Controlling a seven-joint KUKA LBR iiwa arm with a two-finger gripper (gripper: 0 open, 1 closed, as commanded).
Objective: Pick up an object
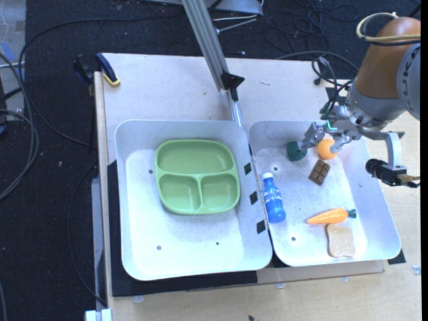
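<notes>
In the right bin point(374, 206) lie several toy items: a small orange fruit point(326, 149), a dark green piece point(295, 152), a brown chocolate bar point(319, 172), a blue bottle point(272, 199), a carrot point(329, 215) and a bread slice point(341, 241). My gripper point(326, 139) hovers at the bin's far side, directly over the orange fruit. Its fingers point(310, 136) are spread wide, open, one on each side of the fruit, and they do not appear to touch it. The dark green piece lies just left of the left finger.
A light green divided plate point(198, 176) sits in the left bin point(134, 246). A slanted metal pole point(208, 39) runs down to the bins' shared far edge. The grey and orange arm point(384, 65) reaches in from the upper right.
</notes>
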